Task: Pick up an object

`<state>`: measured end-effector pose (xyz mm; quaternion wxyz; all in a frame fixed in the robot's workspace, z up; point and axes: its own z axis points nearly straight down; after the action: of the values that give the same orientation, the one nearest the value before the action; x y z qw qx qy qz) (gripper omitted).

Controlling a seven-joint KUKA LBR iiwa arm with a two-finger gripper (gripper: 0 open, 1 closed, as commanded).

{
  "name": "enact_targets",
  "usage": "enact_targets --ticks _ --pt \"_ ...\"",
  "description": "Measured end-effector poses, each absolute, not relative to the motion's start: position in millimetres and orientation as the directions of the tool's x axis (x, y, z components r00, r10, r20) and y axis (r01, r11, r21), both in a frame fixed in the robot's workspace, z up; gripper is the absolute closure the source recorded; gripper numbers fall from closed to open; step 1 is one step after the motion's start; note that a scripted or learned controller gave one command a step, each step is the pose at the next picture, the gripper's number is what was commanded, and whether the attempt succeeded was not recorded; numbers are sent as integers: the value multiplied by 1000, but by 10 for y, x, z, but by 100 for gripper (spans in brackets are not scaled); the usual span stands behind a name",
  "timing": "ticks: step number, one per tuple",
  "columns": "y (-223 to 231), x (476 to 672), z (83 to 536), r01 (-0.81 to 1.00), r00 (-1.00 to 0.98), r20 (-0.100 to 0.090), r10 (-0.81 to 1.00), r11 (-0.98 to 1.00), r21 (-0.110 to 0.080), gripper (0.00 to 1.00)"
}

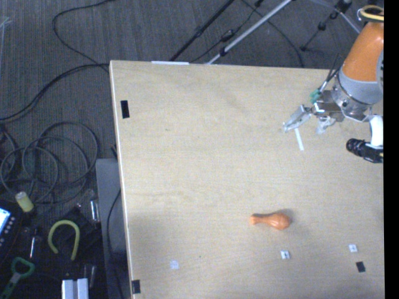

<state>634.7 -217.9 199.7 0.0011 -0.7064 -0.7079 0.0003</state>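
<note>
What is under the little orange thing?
The orange object lies flat on the bare wooden tabletop, with nothing else beneath it that shows. The patch of wood directly below it is covered.

One cam, fixed high above the bench [206,167], looking down at a slant. Far enough back to take in most of the benchtop plus a strip of carpet [56,42] w/ cables along the left and top. The arm [361,61] comes in at the right edge (upper corner), so that's the robot's side.
</note>
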Motion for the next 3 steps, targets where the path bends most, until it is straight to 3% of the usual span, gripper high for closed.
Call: enact_targets --ticks 1,2,3 --pt "-2227 6685 1583 1000 -28 -5 1000 28 -2 0" --pt "-2224 6686 945 990 -142 -4 990 142 -3 0" --pt "-2220 6689 845 909 -416 -3 909 416 -2 0"
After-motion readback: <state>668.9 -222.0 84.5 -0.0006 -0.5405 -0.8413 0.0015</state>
